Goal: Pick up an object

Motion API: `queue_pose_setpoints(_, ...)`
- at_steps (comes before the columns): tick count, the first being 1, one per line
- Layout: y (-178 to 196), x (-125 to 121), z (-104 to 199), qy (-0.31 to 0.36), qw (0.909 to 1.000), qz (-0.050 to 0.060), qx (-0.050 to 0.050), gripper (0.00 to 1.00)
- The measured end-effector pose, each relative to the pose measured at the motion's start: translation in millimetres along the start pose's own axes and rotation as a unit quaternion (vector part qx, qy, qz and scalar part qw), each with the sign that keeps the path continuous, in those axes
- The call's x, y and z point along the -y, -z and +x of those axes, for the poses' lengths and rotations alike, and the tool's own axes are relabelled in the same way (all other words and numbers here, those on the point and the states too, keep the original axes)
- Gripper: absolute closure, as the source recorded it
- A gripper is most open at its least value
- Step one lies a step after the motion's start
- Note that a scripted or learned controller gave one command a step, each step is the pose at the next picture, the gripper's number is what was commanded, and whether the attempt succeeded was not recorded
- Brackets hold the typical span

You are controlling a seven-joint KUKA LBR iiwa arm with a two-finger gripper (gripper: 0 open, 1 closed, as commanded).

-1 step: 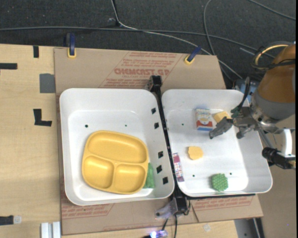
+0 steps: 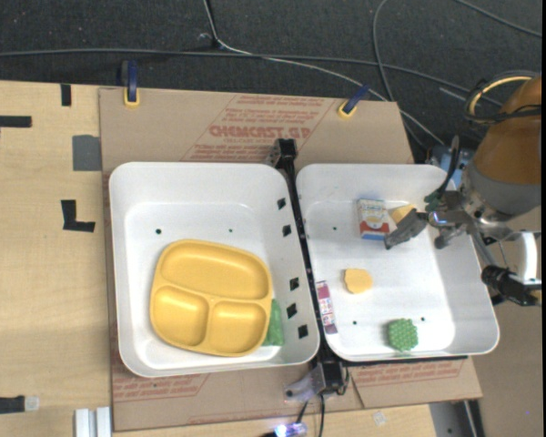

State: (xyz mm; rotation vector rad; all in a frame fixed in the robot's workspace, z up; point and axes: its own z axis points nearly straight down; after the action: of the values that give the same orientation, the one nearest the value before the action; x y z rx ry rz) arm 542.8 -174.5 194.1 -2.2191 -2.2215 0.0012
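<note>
The right bin (image 2: 437, 271) holds several small objects. A small white box with blue and red print (image 2: 373, 217) lies near its back, and a yellow piece (image 2: 402, 213) sits right beside the box. A yellow-orange chunk (image 2: 358, 280) rests mid-bin, and a green round object (image 2: 401, 334) lies near the front wall. My gripper (image 2: 426, 233) hangs over the bin's right half, just right of the box and the yellow piece. Its fingers are spread open, with nothing between them; the left finger (image 2: 403, 234) points toward the yellow piece.
The left bin (image 2: 132, 244) holds a yellow divided plate (image 2: 211, 296) with a green item (image 2: 275, 324) at its right edge. A pink-red packet (image 2: 325, 304) lies along the divider between the bins. Cables run behind the bench, which carries a cardboard sheet (image 2: 255, 126).
</note>
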Motion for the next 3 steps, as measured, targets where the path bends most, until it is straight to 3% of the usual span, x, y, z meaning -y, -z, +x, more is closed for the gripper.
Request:
queue_pose_setpoints(2, -111.3, -0.5, 5.8, 0.0, 1.0, -0.001, 0.002, 0.0)
queue_pose_setpoints(3, -97.9, -1.6, 5.3, 0.0, 1.0, -0.002, 0.002, 1.0)
